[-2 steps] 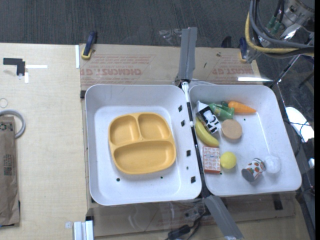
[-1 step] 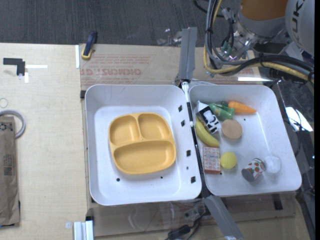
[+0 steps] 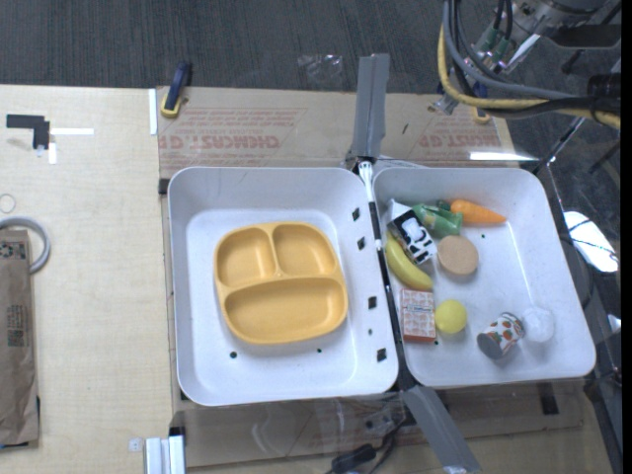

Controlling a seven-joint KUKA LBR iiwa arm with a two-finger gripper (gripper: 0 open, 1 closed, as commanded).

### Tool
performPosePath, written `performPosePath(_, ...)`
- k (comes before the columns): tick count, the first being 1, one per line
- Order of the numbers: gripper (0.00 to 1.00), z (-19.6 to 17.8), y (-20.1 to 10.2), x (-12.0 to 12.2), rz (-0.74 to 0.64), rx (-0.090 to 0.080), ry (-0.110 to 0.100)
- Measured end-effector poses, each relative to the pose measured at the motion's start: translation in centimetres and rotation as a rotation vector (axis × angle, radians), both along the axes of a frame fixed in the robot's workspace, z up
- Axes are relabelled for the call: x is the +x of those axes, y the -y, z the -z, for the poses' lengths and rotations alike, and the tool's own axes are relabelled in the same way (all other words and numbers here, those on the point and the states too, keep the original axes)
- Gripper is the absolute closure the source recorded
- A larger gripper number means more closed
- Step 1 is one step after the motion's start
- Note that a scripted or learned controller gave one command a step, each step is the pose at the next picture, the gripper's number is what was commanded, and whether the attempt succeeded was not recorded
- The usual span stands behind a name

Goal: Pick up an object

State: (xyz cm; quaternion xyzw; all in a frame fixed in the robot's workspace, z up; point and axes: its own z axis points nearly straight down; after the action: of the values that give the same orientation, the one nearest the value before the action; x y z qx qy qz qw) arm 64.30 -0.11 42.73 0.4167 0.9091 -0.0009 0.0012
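The carrot (image 3: 478, 212), banana (image 3: 406, 262) and tin (image 3: 500, 335) lie loose in the right bin (image 3: 553, 363), seemingly awaiting picking; the fingers' state cannot be told.

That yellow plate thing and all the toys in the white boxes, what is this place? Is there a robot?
Yes! A camera hangs above a bench and looks down at it. At the top right you can see part of the robot arm, with its cables dangling.

On the bench sit two shallow white bins. The left bin holds a yellow plate split into three sections. The right bin holds pretend food: a banana, a carrot, a small yellow ball, a round tan disc, a little box and a small can.

The robot's job is to pick one thing up. Right now nothing is being held.
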Motion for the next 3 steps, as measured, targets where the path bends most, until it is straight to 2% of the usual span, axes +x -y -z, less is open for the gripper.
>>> performPosePath(1, 1.00, 2.9, 2.7, -0.1, -0.105, 0.000, -0.001)
performPosePath(2, 1.00, -1.4, 3.3, 0.7, -0.245, 0.000, 0.000)
performPosePath(3, 1.00, -2.3, 3.3, 0.8, -0.245, -0.002, 0.002)
